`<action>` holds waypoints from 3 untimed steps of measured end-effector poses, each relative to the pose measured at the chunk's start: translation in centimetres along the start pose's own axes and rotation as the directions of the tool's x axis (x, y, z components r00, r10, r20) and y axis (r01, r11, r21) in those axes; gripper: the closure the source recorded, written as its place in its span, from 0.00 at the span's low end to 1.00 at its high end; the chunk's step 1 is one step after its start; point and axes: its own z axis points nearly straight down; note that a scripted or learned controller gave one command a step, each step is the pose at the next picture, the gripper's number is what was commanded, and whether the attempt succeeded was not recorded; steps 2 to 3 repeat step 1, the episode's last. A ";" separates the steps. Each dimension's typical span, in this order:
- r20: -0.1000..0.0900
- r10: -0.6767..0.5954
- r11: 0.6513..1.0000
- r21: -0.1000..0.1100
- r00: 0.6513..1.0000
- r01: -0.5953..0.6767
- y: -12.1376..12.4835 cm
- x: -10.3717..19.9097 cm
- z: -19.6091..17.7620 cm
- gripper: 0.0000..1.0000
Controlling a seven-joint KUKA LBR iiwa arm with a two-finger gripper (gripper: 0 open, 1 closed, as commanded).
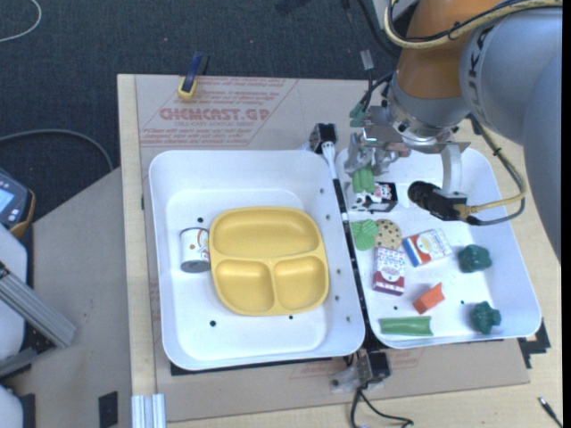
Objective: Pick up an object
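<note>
- Yellow plastic tray (268, 259), one, three compartments, well left of the gripper (364, 169).
- Jaws clamped on one green object (362, 182).
- Two dark-green broccoli pieces (474, 258) off right.

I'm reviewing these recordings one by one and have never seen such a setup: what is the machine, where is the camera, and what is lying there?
One fixed camera looks down at a slant on a bench with two shallow white bins. The grey arm with an orange band reaches in from the right; its pincer hangs over the right bin's upper left corner. Whether it holds anything cannot be told. The left bin holds a yellow divided plate and a small can. The right bin holds small toy foods, among them a red-and-white carton, an orange wedge and two dark green pieces.
</note>
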 end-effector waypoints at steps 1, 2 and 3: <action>0.001 0.001 1.000 -0.009 1.000 -0.001 0.7 -1.3 -1.4 1.00; 0.001 0.001 1.000 -0.009 1.000 -0.001 0.7 -1.3 -1.4 1.00; 0.001 0.001 1.000 -0.009 1.000 -0.001 0.7 -1.3 -1.4 1.00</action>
